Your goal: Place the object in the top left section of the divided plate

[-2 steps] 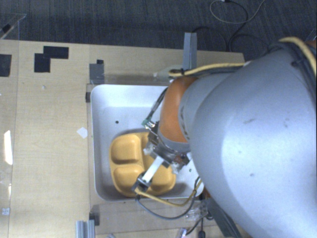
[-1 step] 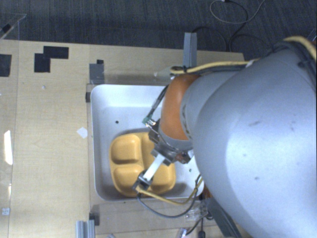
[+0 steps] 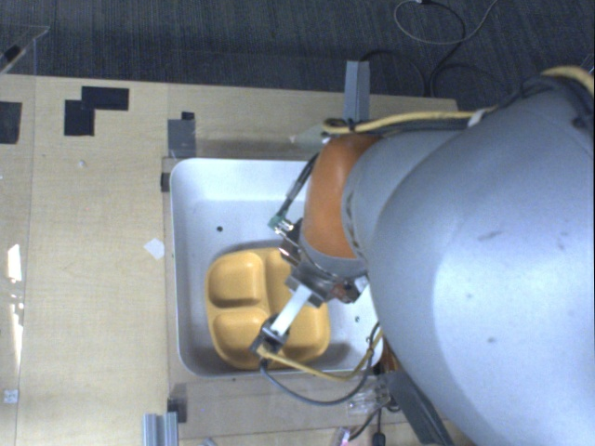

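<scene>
Watching the overhead feed, I have the grey arm (image 3: 465,277) reaching in from the right and hiding much of the bench, with its gripper (image 3: 311,284) hanging over the right half of the yellow divided plate (image 3: 234,282). The plate lies in the white bin (image 3: 209,203), toward the bin's near left corner, and its top left section is bare. From this angle I cannot tell whether the gripper is spread or pressed together, nor whether it carries anything, because the wrist sits squarely in the way. My main worry is position: judging by where the tool hangs, a release here would drop the object into the right-hand compartment or onto the raised ridge between sections, from which it could roll into the wrong one. A second risk is contact, since coming down too low near the ridge could push the plate against the bin wall or tip it. With the wrist blocking the view, I would be slow to spot either fault. By count I see one arm, one gripper, one divided plate, one white bin and two black tape marks (image 3: 93,108) on the bench at upper left.
</scene>
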Robot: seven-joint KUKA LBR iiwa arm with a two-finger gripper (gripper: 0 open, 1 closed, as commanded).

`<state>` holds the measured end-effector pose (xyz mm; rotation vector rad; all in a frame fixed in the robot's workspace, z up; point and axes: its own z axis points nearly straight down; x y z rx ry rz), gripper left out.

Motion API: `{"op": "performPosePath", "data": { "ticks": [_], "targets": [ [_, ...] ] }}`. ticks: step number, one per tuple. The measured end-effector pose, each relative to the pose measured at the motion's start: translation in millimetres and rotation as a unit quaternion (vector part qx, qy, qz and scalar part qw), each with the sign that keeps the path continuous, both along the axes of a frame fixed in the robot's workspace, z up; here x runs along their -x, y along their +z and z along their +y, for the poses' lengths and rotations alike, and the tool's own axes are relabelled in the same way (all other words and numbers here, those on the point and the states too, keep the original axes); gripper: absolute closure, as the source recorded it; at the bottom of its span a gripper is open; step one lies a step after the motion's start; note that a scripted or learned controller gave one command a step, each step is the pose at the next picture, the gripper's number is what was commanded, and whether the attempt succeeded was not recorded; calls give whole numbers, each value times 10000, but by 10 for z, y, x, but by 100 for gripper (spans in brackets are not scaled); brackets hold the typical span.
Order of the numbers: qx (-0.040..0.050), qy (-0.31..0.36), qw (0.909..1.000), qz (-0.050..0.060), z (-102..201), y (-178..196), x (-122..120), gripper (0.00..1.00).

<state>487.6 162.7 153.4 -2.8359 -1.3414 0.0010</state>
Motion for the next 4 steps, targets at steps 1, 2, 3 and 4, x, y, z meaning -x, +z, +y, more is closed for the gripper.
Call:
{"op": "performPosePath", "data": {
  "ticks": [1,2,3,4],
  "targets": [
    [1,1,10000,-1,0,0,0,0],
    [13,144,9999,-20,688,541,-14,0],
    [15,196,9998,-21,696,637,-19,100],
    [17,199,9998,-18,699,635,-17,0]
  ]
}}
